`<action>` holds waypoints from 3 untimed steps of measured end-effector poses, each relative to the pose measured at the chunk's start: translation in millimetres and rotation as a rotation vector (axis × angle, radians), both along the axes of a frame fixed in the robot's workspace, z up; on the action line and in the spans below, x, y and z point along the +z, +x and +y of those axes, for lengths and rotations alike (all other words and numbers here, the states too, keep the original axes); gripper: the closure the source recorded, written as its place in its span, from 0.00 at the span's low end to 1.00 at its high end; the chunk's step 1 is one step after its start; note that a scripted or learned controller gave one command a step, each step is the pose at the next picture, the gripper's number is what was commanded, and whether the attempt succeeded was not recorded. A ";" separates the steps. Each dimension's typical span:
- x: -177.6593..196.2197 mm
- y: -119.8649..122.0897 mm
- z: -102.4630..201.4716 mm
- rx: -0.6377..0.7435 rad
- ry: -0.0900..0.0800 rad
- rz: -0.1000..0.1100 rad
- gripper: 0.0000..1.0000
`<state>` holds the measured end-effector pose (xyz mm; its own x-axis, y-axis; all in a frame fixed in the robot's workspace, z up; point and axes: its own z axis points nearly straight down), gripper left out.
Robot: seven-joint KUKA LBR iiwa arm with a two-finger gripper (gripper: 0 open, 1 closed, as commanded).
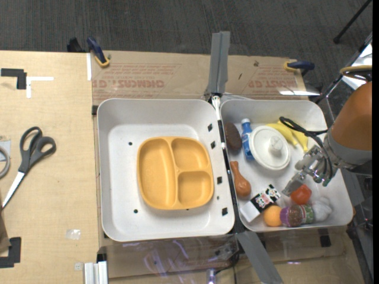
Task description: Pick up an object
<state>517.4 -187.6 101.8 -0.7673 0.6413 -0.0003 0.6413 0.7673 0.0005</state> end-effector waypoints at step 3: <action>-1.4 108.7 51.8 -0.315 -0.013 -0.002 1.00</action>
